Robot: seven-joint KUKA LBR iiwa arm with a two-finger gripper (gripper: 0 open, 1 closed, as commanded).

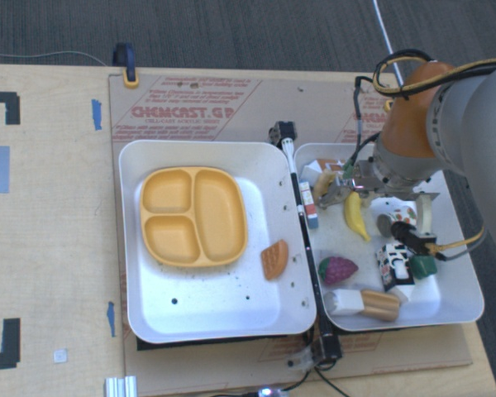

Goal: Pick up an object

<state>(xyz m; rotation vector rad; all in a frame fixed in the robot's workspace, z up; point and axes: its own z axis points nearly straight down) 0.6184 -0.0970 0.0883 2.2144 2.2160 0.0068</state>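
Gripper (345,182) low in right bin (459,300), beside banana (356,215); finger state unclear. Nothing visibly lifted; pick not yet done.

Yellow banana (357,216), purple grapes (337,269), orange divided plate (193,216), white bins (231,321)

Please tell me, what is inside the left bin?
The left bin holds a yellow divided plate with three compartments and, beside it, a small orange-brown piece. Dark specks lie on the bin floor. What is under the plate cannot be seen.

Pincer (345,182) over right bin (463,304), beside banana (355,215).
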